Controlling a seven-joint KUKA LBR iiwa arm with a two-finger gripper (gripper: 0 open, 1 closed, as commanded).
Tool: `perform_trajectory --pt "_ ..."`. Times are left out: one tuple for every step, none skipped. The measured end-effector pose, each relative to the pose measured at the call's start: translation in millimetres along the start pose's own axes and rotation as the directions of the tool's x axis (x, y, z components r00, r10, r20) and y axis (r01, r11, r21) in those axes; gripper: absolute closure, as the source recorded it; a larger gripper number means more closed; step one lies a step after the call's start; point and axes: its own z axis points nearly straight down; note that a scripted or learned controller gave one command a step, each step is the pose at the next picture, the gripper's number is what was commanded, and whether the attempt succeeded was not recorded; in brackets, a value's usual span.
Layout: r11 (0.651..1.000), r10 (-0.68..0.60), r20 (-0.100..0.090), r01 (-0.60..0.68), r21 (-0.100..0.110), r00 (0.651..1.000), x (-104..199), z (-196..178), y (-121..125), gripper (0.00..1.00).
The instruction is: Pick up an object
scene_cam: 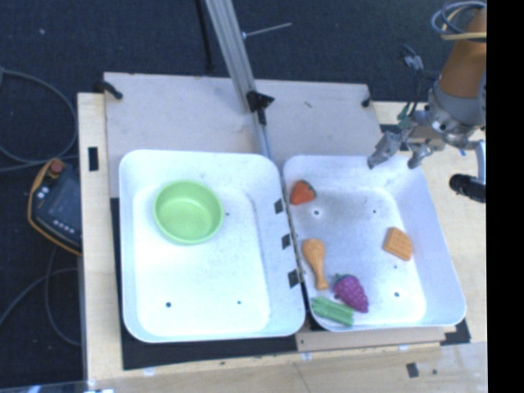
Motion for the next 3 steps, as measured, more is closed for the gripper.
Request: perform_trajectory --pt "1.0 -0.001 0.001 0.001 0.001 1.0 -0.3 0.1 -0.1 0.0" --pt "1.0 -0.004 0.001 0.004 0.0 1.0 1.0 41.7 1.0 0.0" --pt "1.0 -0.002 0.0 0.002 0.001 1.0 5.0 88.8 -7.1 0.0"
